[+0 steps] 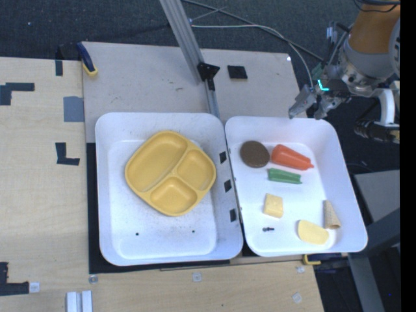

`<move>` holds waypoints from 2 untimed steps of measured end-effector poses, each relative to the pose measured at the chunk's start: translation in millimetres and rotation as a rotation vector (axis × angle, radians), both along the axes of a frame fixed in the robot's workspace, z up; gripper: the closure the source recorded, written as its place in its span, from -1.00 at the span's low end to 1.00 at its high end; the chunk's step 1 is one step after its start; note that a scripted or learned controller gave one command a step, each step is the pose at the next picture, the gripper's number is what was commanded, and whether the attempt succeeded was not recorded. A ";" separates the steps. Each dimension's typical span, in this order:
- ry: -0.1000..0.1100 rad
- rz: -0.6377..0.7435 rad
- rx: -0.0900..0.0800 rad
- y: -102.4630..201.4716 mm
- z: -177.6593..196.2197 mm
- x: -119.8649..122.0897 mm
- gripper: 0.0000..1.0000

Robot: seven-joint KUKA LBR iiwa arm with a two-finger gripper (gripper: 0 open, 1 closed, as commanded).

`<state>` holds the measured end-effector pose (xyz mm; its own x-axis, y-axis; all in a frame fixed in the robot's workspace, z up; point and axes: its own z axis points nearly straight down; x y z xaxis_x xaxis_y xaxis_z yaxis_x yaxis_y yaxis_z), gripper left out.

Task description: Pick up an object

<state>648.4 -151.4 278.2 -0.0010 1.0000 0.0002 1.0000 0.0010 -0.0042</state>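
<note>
Nearest the lens, a yellow wedge [312, 232] lies at the front of the right bin [344, 174] with a small cone [331, 214], a pale yellow block [273, 206], a green bean pod [285, 176], an orange carrot [290, 157] and a brown disc [255, 154] ranged behind it, while the left bin [107, 181] carries a yellow divided plate [170, 172]. Nothing has been picked up yet, so the whole grasp appears left to do. Jaws of the gripper [311, 106] hang over the tabletop [143, 77] just past the right bin's far rim, clear of every object and holding nothing, and how wide they stand cannot be told from this slant.

grey arm [372, 41] reaches in from the right, fingers [303, 104] angled down-left.
</note>
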 end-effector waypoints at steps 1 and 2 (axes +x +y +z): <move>-0.003 0.001 0.000 0.1 1.7 0.6 -1.00; 0.001 0.000 -0.001 0.0 -42.5 3.0 -1.00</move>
<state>651.4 -151.4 235.7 -0.0012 1.0000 -0.0012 1.0000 0.0012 -0.0054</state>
